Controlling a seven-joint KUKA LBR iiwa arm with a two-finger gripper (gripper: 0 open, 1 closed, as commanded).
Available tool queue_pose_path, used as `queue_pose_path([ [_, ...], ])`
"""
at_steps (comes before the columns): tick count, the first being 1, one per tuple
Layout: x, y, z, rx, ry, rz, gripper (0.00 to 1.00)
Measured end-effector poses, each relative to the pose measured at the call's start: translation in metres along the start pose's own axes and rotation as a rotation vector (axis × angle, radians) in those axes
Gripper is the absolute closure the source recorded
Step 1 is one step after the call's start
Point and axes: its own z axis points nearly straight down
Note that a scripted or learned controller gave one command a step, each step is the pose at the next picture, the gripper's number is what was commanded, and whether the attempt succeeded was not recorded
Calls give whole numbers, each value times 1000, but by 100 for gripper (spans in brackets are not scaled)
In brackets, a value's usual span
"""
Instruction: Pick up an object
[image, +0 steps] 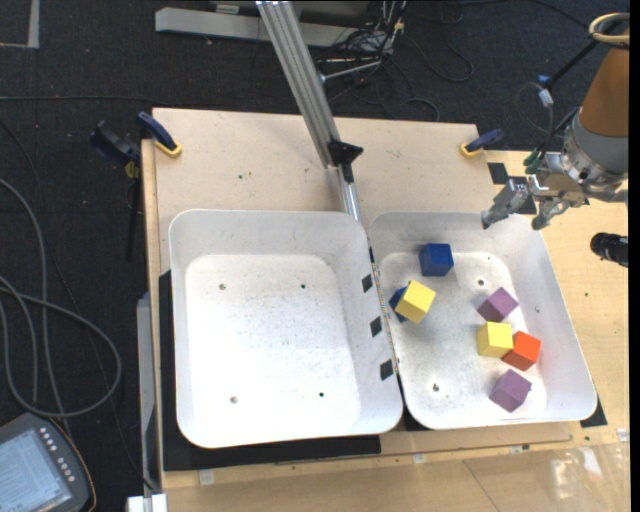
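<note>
Dark floor with cables surrounded the pale wooden counter (260, 160) carrying two shallow white plastic bins. Small foam cubes lay in the right bin (560, 300); the blue cube (436, 259) was nearest the end effector (523, 210), lying left of it and nearer. That end effector hovered open above the bin's far right rim, holding nothing. Free space surrounded the blue cube.

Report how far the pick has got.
Nothing looks picked: the blue cube, both yellow cubes, both purple cubes and the orange cube lie in the right bin. The gripper hovers open at its far corner. Descent, grasp and lift remain.
</note>
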Motion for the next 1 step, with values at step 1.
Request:
queue_pose_path([
  [1, 0, 0, -3, -3, -1, -2, 0],
])
